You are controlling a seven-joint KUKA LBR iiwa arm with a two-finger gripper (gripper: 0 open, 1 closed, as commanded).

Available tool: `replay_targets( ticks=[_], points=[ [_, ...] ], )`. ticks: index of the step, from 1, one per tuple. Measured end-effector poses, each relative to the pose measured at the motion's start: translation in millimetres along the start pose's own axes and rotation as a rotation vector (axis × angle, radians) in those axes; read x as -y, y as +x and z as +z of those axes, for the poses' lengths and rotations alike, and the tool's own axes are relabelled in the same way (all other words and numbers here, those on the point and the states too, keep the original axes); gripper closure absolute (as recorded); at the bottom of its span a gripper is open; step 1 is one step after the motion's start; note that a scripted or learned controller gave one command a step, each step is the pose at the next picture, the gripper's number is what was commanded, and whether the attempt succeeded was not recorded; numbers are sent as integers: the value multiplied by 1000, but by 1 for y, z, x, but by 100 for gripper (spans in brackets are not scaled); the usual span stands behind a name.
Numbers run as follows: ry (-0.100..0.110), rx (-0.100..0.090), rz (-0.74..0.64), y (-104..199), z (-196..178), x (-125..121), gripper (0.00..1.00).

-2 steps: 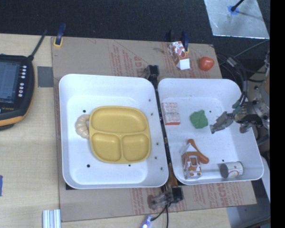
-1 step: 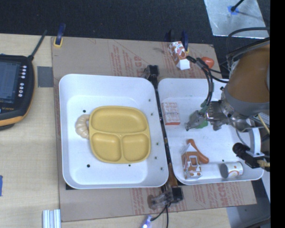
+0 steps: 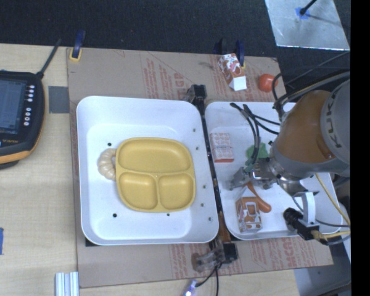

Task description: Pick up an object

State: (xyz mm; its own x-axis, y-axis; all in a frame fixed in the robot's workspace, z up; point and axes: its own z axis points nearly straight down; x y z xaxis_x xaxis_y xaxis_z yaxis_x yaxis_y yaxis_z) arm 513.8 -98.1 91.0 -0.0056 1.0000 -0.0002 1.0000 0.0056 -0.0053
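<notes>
Two white bins sit side by side on the desk. The left bin (image 3: 89, 165) holds one yellow divided tray (image 3: 155, 172). The right bin (image 3: 225, 119) holds a red-white packet (image 3: 221, 147), an orange carrot (image 3: 259, 200) and a patterned box (image 3: 248, 215). The arm (image 3: 308, 134) bends low over the carrot, jaws (image 3: 251, 176) state unclear; lettering unreadable.

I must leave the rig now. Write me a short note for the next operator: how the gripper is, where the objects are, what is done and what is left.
Gripper: low in the right bin, over the items; nothing visibly held.
Right bin: a small red-and-white packet at the left wall, a green item partly under the arm, an orange piece and a brown-and-white box at the front.
Left bin: a yellow divided tray, with a beige item at its left edge.
Done: arm is over the objects.
Left: grasp one and lift it.
</notes>
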Motion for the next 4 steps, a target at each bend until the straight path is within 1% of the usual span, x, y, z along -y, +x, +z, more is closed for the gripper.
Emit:
replay_targets(
  ticks=[1,2,3,4],
  points=[
    [-3,1,3,-64,-1,-78,0],
    [-2,2,1,-64,-12,-78,100],
    [-4,0,4,-61,-76,-66,100],
    [0,0,2,-34,-44,-22,100]
  ],
)
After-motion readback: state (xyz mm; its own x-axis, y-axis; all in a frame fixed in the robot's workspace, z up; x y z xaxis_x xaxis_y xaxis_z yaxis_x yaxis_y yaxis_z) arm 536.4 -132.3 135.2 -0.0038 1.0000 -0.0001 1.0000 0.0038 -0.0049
